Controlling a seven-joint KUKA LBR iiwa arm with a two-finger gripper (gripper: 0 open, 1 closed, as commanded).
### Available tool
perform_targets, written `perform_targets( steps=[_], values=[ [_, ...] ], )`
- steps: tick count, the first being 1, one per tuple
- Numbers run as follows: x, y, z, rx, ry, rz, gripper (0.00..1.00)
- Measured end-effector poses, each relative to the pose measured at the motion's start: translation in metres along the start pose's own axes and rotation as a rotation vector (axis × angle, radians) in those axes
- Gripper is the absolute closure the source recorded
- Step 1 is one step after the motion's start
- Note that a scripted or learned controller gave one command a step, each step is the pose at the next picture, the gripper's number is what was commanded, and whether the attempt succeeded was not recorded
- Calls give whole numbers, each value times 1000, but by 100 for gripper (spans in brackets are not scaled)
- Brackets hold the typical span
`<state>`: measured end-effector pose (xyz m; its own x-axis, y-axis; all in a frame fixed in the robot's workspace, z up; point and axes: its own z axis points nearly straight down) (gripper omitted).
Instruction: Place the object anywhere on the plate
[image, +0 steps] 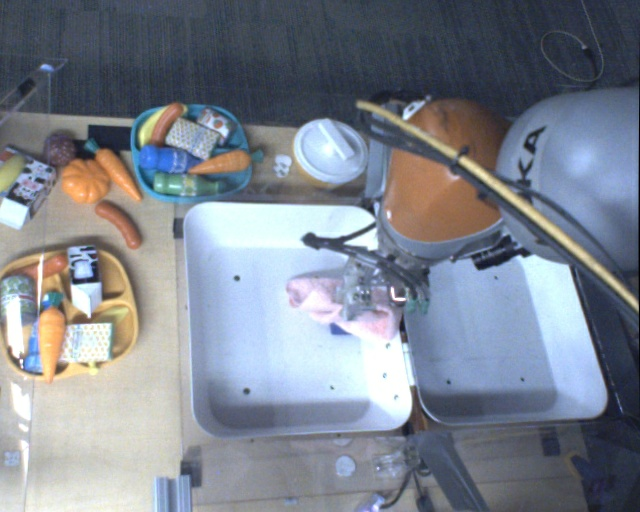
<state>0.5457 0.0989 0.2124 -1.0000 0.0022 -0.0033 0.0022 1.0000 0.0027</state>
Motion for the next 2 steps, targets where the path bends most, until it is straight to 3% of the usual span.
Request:
perform_targets(
  steps=[1, 2],
  values=[
    [30, 40, -11, 0, 0, -4, 100],
    [30, 40, -11, 0, 0, -4, 0]
  ],
)
